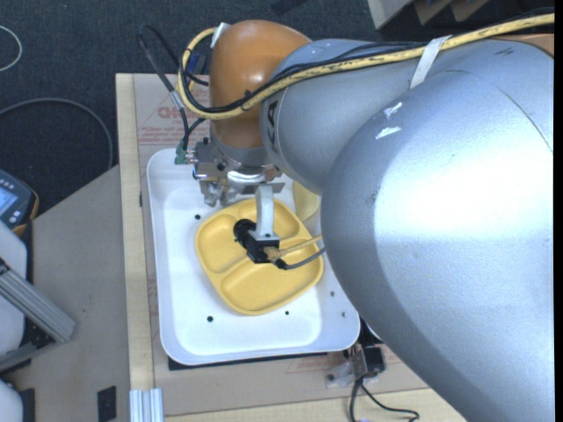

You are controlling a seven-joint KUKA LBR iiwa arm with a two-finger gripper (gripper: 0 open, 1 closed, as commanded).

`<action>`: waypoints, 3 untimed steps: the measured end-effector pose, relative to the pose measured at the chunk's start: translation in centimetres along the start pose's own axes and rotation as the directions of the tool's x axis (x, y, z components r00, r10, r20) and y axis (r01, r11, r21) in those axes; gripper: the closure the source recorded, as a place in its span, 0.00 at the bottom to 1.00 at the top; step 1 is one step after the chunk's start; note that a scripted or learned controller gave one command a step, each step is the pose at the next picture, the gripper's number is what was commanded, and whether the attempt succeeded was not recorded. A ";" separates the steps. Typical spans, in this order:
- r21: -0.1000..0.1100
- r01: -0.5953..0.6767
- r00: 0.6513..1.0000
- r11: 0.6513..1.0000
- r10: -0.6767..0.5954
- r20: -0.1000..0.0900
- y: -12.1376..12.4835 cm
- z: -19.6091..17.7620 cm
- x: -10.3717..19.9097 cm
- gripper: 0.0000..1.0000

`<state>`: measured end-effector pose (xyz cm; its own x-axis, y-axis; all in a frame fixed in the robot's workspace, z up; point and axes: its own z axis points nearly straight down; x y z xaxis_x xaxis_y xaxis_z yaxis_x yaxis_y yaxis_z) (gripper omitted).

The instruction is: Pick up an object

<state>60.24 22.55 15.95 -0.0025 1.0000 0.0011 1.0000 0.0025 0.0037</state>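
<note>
A yellow divided plate lies in the left white bin, near its middle. My gripper hangs over the plate's far edge, under the orange band of the wrist. Its tips are hidden by its own body, and I see nothing between them. To the right of the plate's far corner, a pale yellow thing peeks out, mostly covered by the arm.
The grey arm covers the right bin and most of the view's right side. The wooden bench frames the left bin. A grey device and a metal rail sit off the bench at the left.
</note>
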 end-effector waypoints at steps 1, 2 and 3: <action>-0.002 0.001 1.000 1.000 -0.001 0.000 0.0 -1.0 0.0 1.00; 0.010 0.001 1.000 1.000 -0.001 0.000 -9.2 -8.3 0.0 1.00; 0.010 -0.003 1.000 1.000 0.003 0.003 -8.0 -4.9 -0.1 1.00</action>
<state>52.28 22.42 20.79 0.0010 1.0000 -0.0017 1.0000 -0.0010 -0.0061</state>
